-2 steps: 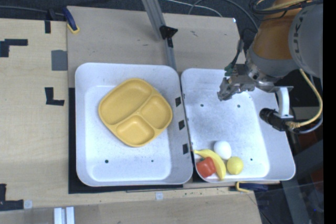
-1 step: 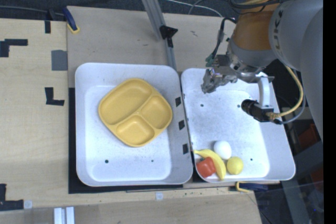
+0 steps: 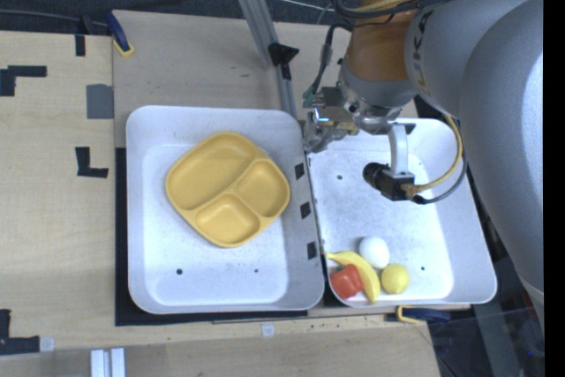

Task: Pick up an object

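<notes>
The gripper (jaws' state cannot be told) hangs over the right bin. A banana lies at its near edge

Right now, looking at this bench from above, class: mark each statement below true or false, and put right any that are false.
1. The yellow divided plate lies in the left bin. True.
2. The banana sits on the yellow divided plate. False: it lies in the right bin, at its near left corner.
3. A white ball rests close to the banana. True.
4. The plate has a single undivided hollow. False: it has three compartments.
5. A red object and a yellow round fruit lie on either side of the banana. True.
6. The arm's orange band is above the left bin. False: it is above the right bin's far end.
</notes>
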### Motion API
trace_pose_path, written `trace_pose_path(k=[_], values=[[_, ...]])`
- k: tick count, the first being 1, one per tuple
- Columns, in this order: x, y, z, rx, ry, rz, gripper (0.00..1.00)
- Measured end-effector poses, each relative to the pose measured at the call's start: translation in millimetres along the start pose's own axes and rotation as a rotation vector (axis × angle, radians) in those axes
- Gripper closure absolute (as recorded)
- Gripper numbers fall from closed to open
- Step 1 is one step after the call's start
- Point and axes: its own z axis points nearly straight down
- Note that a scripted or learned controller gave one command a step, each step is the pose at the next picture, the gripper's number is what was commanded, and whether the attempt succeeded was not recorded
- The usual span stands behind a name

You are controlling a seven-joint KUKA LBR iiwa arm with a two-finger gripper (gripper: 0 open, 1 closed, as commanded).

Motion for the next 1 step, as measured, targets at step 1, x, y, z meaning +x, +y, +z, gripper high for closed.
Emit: trace_pose_path(k=[1], values=[[46.8, 19.0, -9.6, -0.002, 0.000, 0.001, 1.00]])
